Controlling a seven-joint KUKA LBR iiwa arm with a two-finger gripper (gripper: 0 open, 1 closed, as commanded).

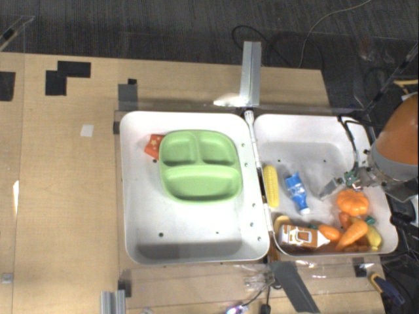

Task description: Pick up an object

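The gripper (pixel 354 177) hangs low at the right side of the right bin (pixel 308 133), just above the orange pumpkin toy (pixel 353 203). It looks tiny and dark here, so I cannot tell its state or if it touches the toy. The pumpkin looks round, light and a bit slippery, so grab it across its fat middle
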